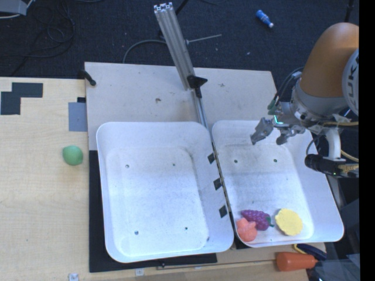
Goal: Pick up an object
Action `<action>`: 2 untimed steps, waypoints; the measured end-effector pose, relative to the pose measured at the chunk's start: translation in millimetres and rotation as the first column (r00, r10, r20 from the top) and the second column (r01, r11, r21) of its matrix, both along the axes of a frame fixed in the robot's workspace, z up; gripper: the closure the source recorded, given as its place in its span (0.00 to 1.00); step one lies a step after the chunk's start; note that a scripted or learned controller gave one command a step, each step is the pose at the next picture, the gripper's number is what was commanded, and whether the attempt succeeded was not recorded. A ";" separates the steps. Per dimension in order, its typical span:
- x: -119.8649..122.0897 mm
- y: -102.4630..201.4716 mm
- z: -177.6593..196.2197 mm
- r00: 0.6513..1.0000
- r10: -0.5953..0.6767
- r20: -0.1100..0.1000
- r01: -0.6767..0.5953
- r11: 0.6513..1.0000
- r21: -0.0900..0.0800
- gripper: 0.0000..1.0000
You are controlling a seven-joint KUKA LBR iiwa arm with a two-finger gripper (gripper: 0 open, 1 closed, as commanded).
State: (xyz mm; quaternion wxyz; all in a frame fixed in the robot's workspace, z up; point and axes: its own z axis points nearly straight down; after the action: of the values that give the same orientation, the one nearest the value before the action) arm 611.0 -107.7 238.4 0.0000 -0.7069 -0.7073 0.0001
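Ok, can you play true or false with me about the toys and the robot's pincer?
1. The purple toy lies in the right bin. True.
2. The green ball sits inside the left bin. False: it rests on the wooden bench, left of both bins.
3. The pincer holds the yellow toy. False: its fingers are open, and the yellow toy lies at the bin's near end.
4. An orange toy lies beside the purple one. True.
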 end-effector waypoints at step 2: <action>1.9 -6.8 -46.1 1.000 0.000 -0.004 0.000 1.000 0.000 0.00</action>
State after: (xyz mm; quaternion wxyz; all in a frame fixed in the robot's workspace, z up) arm 612.9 -114.6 192.3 0.0016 -0.7070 -0.7072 0.0014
